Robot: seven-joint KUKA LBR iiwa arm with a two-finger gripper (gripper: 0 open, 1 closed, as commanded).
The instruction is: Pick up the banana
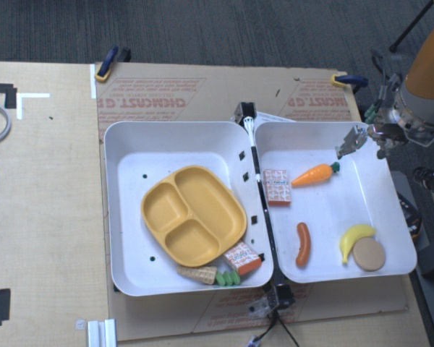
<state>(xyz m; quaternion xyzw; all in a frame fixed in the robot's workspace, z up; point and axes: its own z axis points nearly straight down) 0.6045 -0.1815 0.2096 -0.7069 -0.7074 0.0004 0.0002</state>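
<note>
My claw hangs over the right bin's far edge, and I cannot tell how it stands. The banana lies near that bin's near right corner, touching a round cookie. I should descend across the banana's middle, clear of the cookie.

floor: dark grey carpet i see beyond the bench, up-left of the gripper
bench: pale wood, far left of the gripper
cardboard sheet: brown, printed, just left of it
</note>
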